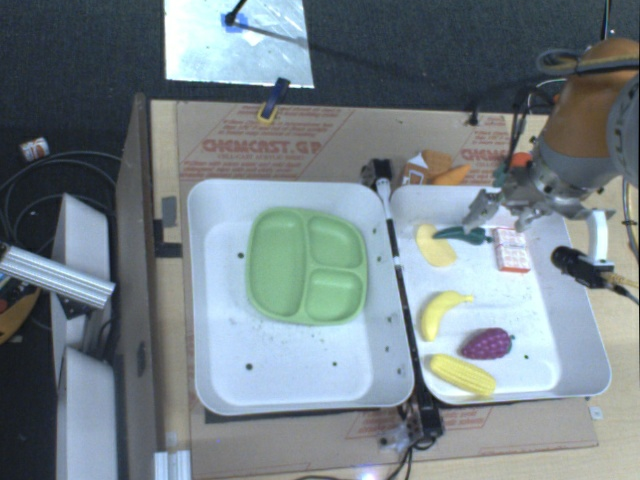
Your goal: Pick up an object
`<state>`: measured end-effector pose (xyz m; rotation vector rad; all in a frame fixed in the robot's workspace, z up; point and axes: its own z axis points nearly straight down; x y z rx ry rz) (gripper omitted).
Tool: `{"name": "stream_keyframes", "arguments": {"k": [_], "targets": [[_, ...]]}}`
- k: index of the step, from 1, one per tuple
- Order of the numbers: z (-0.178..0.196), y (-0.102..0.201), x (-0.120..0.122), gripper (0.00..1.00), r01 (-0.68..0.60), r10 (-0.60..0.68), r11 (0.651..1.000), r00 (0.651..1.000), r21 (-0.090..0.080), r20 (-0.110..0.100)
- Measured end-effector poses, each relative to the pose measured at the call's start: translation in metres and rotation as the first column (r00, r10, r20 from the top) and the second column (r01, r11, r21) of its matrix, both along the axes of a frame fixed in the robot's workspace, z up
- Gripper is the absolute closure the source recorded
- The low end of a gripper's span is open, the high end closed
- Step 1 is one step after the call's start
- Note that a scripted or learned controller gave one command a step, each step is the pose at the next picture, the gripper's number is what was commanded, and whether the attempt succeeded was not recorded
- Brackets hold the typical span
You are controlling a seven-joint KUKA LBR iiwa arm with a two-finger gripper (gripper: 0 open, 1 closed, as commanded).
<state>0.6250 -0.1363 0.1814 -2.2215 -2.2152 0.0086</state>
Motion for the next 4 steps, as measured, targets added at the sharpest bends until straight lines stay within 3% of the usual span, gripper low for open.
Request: {"name": "stream_keyframes", "arguments": {"k": [1,2,3,4], "targets": [[-0.100,0.052,-0.037,0.00,-0.009,0.009,1.000,1.000,0.005,-0.002],[-0.096,0.040,0.017,0.00,-0.008,0.008,1.000,1.000,-0.001,0.014],[-0.060,0.021,0.024,0.00,-0.004,0.004,1.000,1.000,-0.001,0.012],[-0.089,0.004,0.030,0.00,-0.004,0.004,1.000,1.000,-0.003,0.020]]}}
